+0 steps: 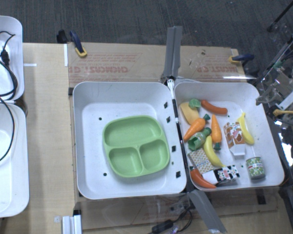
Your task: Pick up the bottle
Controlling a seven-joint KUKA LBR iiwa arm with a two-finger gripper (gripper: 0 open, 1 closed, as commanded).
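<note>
Gripper: grey metal hardware (269, 95) at the right edge, just over the right rim of the right bin – I cannot tell whether it is open or closed, and nothing can be seen held in it.
Right bin (269, 141): a shallow white tray crowded with toy food and small packs.
Bottle (198, 140): small and green, lying on its side left of the right bin's centre, well apart from the gripper.
Bottle's neighbours: an orange carrot (194, 128) touches it at the upper left, and a yellow banana (212, 152) lies against its lower right side.
Second carrot (216, 128): lies lengthwise just right of the bottle.
Far end of the bin: a yellow wedge (187, 113) with a green piece (194, 103) at its top, and a red-orange pepper (215, 107) beside them.
Right half of the bin: a brown and white packet (233, 133) with a second banana (247, 129) along its right side.
Jar (255, 167): upright with a green label, near the bin's near right corner.
Near end of the bin: a checkered packet (201, 160), a black and white carton (227, 174) and a red pepper (199, 179) – all close together.
Left bin (86, 145): holds a green divided plate (135, 145) lying flat in the middle.
Bench: cardboard sheet (117, 62) under both bins, with a blue clamp (78, 45) at its far left corner.
</note>
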